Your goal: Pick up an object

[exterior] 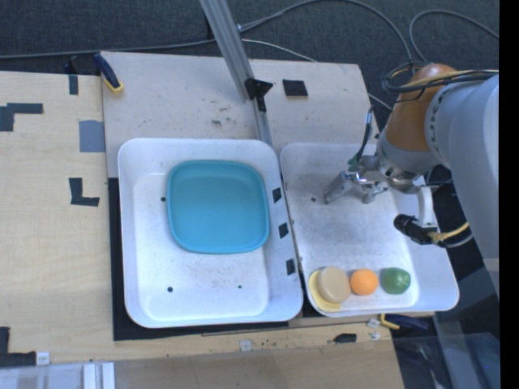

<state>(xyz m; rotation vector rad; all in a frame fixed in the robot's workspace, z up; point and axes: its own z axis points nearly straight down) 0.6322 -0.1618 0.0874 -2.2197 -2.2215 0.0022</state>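
Along the right bin's (430, 294) near edge, a tan round object (332, 284), an orange ball (364, 282) and a green ball (395, 279) are lined up, well apart from the gripper (334, 191), whose finger state cannot be told.

1. The tabletop (49, 217) is pale wood, with dark tape marks on its left part.
2. A lighter board (186, 96) lies on it, far side.
3. Two white bins sit side by side: the left bin (146, 298) and the right bin (357, 225).
4. A yellow-and-blue clamp (108, 73) lies at the board's far left corner.
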